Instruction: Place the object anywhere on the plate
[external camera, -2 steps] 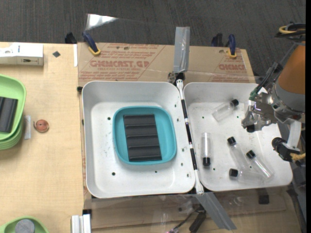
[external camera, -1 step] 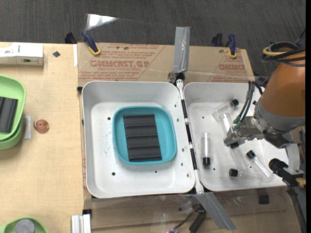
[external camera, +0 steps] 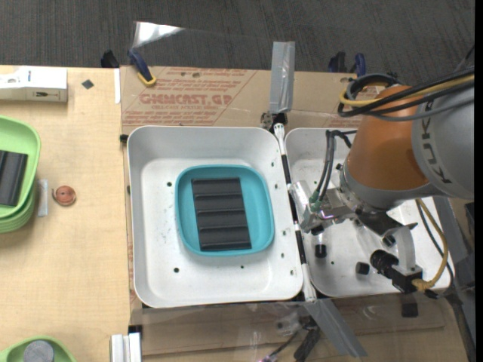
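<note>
A teal square plate [external camera: 260,202] with a dark ribbed slab [external camera: 220,213] on it lies in the middle of the left white bin [external camera: 151,202]. The arm's orange band [external camera: 381,153] and wrist hang over the right bin [external camera: 339,277]. My gripper [external camera: 313,219] reaches down at the right bin's left wall, mostly hidden under the wrist. Pale and green bits show at its tip, and I cannot make out what they are. Small dark pieces [external camera: 320,251] lie on the right bin's floor just below it.
Cables loop off the arm at the upper right [external camera: 362,89]. Left of the bins, the wooden bench carries a green tray [external camera: 19,176], a small round orange piece [external camera: 65,195] and a white box [external camera: 34,85]. Cardboard [external camera: 196,96] lies behind the left bin.
</note>
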{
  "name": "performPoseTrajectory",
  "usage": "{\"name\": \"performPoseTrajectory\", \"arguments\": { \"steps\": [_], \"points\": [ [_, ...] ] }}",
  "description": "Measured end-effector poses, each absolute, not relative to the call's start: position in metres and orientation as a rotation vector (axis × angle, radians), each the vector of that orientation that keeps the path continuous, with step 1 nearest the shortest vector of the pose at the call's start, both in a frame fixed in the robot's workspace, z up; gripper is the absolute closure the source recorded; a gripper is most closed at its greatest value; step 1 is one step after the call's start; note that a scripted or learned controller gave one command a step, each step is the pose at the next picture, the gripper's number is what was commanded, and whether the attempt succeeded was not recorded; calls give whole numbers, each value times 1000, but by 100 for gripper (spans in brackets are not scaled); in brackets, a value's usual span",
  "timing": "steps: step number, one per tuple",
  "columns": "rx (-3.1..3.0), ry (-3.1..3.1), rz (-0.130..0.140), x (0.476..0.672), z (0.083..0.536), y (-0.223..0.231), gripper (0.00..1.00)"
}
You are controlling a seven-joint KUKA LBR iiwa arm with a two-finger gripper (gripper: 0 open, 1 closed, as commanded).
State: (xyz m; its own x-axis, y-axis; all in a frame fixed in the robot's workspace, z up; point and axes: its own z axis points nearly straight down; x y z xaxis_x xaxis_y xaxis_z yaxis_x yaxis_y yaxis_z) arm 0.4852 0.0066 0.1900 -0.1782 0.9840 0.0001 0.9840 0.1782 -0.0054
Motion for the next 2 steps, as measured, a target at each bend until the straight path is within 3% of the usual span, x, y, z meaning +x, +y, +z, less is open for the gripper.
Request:
{"name": "performPoseTrajectory", "arguments": {
  "steps": [1,2],
  "points": [
    [-2013,-2408,6,485,190,6,0],
    [-1655,-2670,4,571,191,68,0]
  ]
}}
